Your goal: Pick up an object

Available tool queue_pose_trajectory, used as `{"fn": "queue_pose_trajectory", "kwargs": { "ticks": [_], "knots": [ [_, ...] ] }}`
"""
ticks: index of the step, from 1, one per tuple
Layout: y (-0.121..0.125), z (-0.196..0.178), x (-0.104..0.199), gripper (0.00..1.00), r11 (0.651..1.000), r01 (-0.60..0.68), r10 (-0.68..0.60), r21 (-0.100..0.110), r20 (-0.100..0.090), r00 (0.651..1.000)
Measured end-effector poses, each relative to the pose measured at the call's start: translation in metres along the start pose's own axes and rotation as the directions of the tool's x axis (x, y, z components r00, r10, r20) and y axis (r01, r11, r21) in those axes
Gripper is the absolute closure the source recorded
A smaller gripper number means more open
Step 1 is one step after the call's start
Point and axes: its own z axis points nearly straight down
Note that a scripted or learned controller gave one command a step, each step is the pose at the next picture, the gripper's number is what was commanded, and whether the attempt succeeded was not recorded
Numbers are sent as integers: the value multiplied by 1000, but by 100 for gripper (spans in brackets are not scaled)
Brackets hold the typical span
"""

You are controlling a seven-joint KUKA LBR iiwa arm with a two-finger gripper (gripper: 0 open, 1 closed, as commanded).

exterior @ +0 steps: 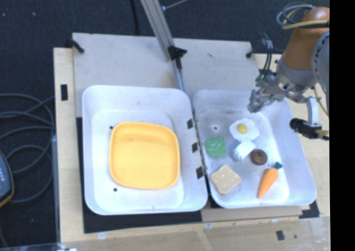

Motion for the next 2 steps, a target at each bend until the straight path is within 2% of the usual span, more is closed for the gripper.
{"fn": "queue_pose_trajectory", "kwargs": {
  "ticks": [2],
  "knots": [
    [16,-109,1,100,1000,0,0,-1,0,1000]
  ]
}}
